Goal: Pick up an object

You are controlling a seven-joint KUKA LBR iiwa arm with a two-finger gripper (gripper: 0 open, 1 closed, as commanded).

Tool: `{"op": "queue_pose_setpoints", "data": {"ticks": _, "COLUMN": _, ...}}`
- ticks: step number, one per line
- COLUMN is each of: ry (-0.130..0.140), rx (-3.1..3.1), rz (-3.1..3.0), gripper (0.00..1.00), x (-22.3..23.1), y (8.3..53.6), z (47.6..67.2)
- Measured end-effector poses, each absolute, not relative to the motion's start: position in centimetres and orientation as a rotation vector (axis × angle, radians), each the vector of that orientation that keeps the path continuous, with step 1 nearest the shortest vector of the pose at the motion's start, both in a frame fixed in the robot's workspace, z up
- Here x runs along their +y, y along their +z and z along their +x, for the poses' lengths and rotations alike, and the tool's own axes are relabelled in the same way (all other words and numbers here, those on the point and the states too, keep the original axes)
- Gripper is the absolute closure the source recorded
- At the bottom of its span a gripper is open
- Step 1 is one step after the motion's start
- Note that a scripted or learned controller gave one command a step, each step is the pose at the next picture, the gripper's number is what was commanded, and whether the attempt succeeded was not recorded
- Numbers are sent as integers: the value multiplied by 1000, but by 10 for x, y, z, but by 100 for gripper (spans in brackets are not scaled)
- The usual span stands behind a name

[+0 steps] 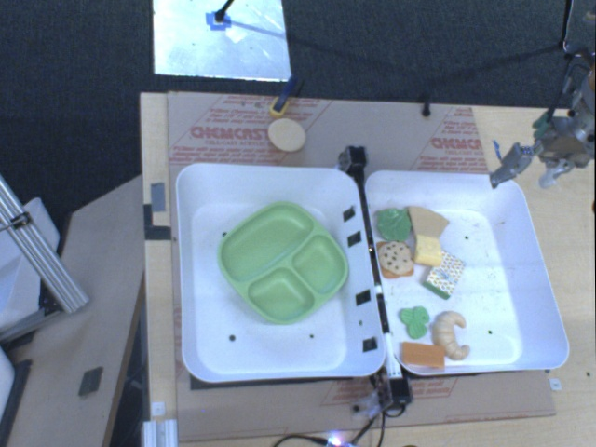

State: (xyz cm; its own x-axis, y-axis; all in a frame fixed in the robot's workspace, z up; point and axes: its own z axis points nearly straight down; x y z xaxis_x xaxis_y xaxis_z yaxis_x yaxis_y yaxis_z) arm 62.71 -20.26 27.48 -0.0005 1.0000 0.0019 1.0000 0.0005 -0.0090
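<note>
My gripper (pixel 531 169) hangs at the far right, above the back right corner of the right bin (pixel 521 277). Its two grey fingers stand apart with nothing between them. The right bin holds several toy food pieces: a green leafy piece (pixel 393 223), a tan wedge (pixel 428 220), a yellow cheese block (pixel 428 250), a chocolate chip cookie (pixel 396 260), a patterned green and white block (pixel 444 275), a small green broccoli (pixel 415 320), a croissant (pixel 452 331) and an orange block (pixel 423 354). All lie left of and nearer than the gripper.
The left bin (pixel 200 250) holds a green three-part plate (pixel 283 262). A black divider (pixel 365 259) runs between the bins. A round tan disc (pixel 287 135) lies behind the left bin. A shiny metal sheet (pixel 222 24) lies on the dark floor beyond.
</note>
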Motion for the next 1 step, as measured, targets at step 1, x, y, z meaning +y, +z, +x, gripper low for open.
{"op": "queue_pose_setpoints", "data": {"ticks": 1, "ry": -2, "rx": -2227, "rz": -2219, "gripper": 0, "x": -202, "y": 282, "z": 629}}
